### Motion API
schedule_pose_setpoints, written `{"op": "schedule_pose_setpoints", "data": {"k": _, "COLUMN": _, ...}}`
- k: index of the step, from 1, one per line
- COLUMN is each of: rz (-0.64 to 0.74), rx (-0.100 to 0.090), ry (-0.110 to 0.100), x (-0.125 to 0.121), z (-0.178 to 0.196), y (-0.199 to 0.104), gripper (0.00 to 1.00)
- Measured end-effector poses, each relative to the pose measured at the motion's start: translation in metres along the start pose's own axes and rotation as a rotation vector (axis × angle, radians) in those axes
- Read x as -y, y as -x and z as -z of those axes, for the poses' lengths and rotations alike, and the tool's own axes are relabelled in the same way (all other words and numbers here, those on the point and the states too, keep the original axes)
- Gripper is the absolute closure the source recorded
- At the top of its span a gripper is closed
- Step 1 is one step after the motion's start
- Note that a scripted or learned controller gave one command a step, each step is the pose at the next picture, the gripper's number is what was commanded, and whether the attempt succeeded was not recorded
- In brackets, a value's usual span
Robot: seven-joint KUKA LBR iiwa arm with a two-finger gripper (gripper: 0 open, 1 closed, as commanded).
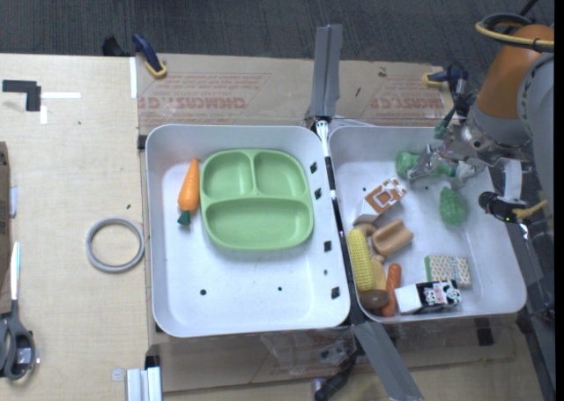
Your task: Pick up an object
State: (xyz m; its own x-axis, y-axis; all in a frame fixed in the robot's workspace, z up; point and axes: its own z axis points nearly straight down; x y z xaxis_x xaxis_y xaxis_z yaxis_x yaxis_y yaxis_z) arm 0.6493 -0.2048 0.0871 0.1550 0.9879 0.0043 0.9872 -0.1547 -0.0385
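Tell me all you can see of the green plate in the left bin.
The plate is pale green, looks like matte plastic, and is a rounded rectangle with three compartments: two small ones at the far side, one wide one nearer the camera. It lies flat, right way up, in the far half of the left bin. A carrot lies along its left edge, close or touching.

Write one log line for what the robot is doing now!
arm: over right bin | end effector: above green toy | grasp: unclear | carrot: left bin
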Motion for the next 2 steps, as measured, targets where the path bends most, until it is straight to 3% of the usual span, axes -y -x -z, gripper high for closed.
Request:
{"op": "schedule_pose_setpoints", "data": {"k": 1, "rz": -0.060, "rx": -0.004, "ry": 0.035, "x": 0.0452, "z": 0.0035, "y": 0.0074, "gripper": 0.00}}
{"op": "schedule_pose_setpoints", "data": {"k": 2, "rz": -0.060, "rx": 0.000, "ry": 0.038, "x": 0.0450, "z": 0.0130, "y": 0.0087, "gripper": 1.00}}
